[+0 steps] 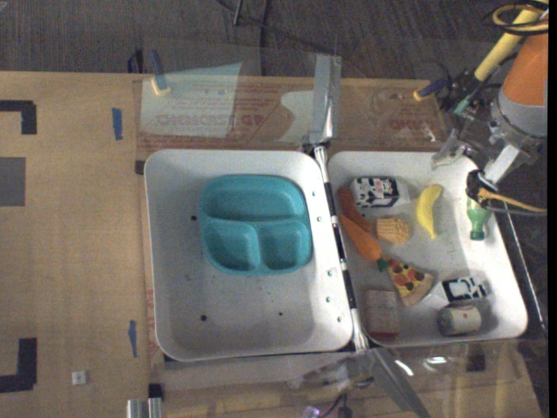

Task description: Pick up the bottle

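The bottle (478,220) is small and green and stands against the right wall of the right bin (513,316). My gripper (476,165) hangs over the bin's back right corner, just behind the bottle and above it. Its two pale fingers (449,152) are spread apart with nothing between them. A dark cable loop lies between the gripper and the bottle's top.
The right bin also holds a banana (428,209), a cow-patterned carton (374,192), a carrot (359,229), a cracker (393,230), a pizza slice (409,279), a brown block (381,312), a can (459,319) and a small black-and-white box (461,288). A teal divided tray (255,223) lies in the left bin (174,320).
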Motion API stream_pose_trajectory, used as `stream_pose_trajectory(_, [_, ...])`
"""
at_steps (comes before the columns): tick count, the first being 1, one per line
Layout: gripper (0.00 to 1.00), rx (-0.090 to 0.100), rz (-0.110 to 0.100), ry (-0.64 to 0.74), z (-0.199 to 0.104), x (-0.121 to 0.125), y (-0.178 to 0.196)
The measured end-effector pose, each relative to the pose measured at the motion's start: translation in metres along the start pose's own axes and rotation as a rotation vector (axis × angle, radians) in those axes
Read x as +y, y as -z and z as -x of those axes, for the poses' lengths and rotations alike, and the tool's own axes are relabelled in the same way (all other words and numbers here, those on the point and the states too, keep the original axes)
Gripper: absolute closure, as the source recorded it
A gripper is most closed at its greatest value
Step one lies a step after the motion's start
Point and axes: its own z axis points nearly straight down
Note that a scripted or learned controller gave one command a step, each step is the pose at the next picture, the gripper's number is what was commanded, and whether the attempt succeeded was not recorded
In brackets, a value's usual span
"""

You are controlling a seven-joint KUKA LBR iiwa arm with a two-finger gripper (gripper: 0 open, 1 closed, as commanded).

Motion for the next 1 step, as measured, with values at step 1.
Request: stream_pose_trajectory(1, [0.0,0.0,0.001,-0.17,-0.0014,0.0048,0.0083])
